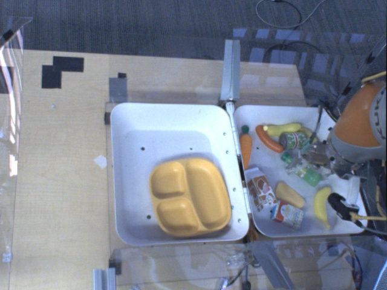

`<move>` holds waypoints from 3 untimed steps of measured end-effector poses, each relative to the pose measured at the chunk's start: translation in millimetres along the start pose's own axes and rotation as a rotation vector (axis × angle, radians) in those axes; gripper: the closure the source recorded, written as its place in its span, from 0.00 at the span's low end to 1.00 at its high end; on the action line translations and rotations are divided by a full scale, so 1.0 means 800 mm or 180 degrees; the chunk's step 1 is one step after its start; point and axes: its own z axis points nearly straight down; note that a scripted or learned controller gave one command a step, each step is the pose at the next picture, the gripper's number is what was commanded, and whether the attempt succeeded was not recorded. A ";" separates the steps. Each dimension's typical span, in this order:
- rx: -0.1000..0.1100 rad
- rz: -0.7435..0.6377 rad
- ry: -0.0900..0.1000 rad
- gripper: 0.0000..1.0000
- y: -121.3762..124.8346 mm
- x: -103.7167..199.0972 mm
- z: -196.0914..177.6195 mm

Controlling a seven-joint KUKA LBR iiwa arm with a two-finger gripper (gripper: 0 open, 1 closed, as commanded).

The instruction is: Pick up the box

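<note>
The box is a small brown-and-white carton lying flat near the left wall of the right bin. My gripper hangs over the middle right of that bin, below the orange-banded wrist. It is up and to the right of the box and well apart from it. The gripper sits close to a green can and a pale green clear item.
The right bin also holds a carrot, a red pepper, two bananas, a tan piece and a small red-and-white pack. A yellow compartment plate lies in the left bin.
</note>
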 end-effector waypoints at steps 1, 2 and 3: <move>-0.0018 -0.0009 0.0005 1.00 0.003 0.002 -0.014; 0.0003 0.0586 0.0012 1.00 0.052 0.067 0.001; 0.0025 0.1377 0.0005 1.00 0.115 0.182 -0.128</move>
